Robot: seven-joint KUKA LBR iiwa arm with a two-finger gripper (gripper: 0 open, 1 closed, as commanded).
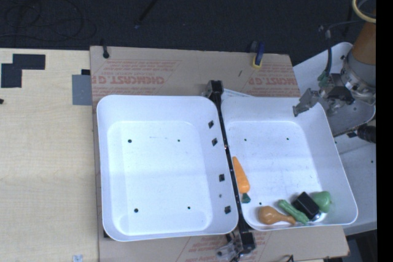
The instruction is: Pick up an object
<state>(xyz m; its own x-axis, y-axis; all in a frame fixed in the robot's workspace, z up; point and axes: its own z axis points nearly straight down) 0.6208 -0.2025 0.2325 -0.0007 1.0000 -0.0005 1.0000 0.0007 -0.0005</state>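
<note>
Two white bins sat side by side on a cardboard sheet (184, 70). The left bin (107, 150) held nothing visible. In the right bin (331, 150), an orange carrot (241, 176) lay against the dividing wall. A tan pear-shaped toy (274, 215), a green toy (310, 204) and a black block (305, 205) crowded the near right corner, touching. The gripper (316, 98) hovered above the bin's far right corner, well apart from them; its opening could not be made out.

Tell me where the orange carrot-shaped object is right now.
The orange carrot-shaped object lies in the right bin, against its left wall beside the divider between the two bins, up and left of the yellow, green and black items clustered at the bin's near edge.
</note>
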